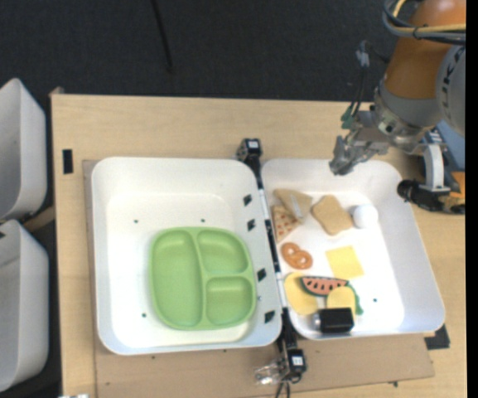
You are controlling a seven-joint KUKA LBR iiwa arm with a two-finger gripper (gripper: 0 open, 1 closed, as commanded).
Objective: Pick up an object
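Two white bins sit side by side on the wooden surface (73, 131). Left bin (114, 222): one green divided plate (201, 278) with three compartments, lying flat in the near half. Right bin (404, 264): a cluster of toy food. Far part holds a tan wedge (294, 203), a cracker-like triangle (282, 222) just beside it, a slice of toast (331, 214) and a white egg (363, 216) to the right of the toast. Middle: an orange pretzel (296, 257) near the divider and a yellow cheese square (344, 262) to its right. Near part: a watermelon slice (325, 286) lying over a yellow piece (302, 298), with a black block (335, 320) at the near edge. My pincer (343, 161) hangs over the far rim of the right bin, pointing down and to the left; I cannot tell from this angle whether it is open or closed, and nothing is visible in it. The toast and the wedge are the closest items, lying nearer than my pincer and apart from it; the black block and watermelon slice are well apart from it.
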